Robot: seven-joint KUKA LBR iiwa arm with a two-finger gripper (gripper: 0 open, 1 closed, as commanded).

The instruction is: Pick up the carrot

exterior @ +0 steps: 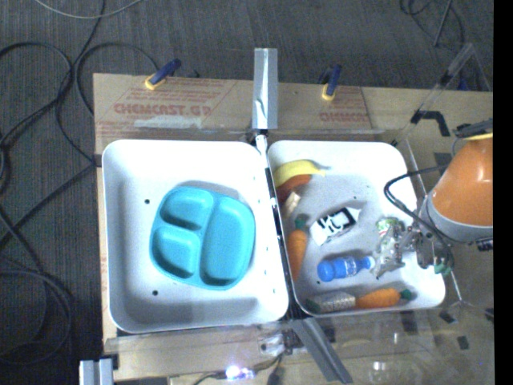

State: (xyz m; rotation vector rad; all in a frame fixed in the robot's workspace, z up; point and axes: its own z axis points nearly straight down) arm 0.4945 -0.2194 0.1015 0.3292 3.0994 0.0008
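Carrot: the carrot lies along the near wall of the right bin, close to its near right corner, flat on the bin floor.
Carrot versus claw: the claw hangs above and just behind the carrot, a little toward the bin's middle; the two are apart, with nothing orange between the fingers.
Claw state: can't call it, folks — the fingers are a blur of metal and wire from up here, open or closed I cannot tell.
Arm pose: the arm comes in from the right, orange band over the bin's right rim, wrist tipped down and left into the bin.
Carrot axis: long axis runs left to right, nearly parallel to the near wall; green end to the right, tapered end to the left.
Neighbours: a blue bottle lies just left of the claw; a second orange piece lies along the bin's left wall; a yellow fruit sits at the far left corner.
Left bin: the left bin holds a blue divided tray.
Counter: both bins sit side by side on the counter.
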